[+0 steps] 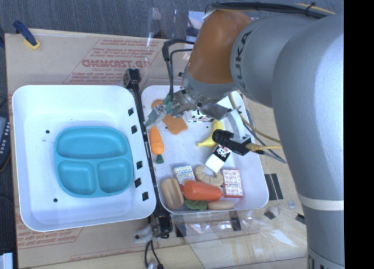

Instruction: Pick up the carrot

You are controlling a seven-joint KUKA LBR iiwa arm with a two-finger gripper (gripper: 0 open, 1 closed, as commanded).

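A small orange carrot (156,141) with a green stub end lies along the left wall of the right bin (255,168). A bigger orange-red carrot (201,190) with green leaves rests near that bin's front wall. My gripper (165,110) hangs over the bin's back left corner, just behind the small carrot and apart from it. A flat orange piece (174,124) lies right below the gripper. The arm's bulk hides the back right of the bin.
The left bin (26,110) holds a blue sectioned plate (92,160). In the right bin are a yellow banana (209,140), a bread roll (171,192), a small white box (183,172) and a red-patterned box (232,182), crowded at the front.
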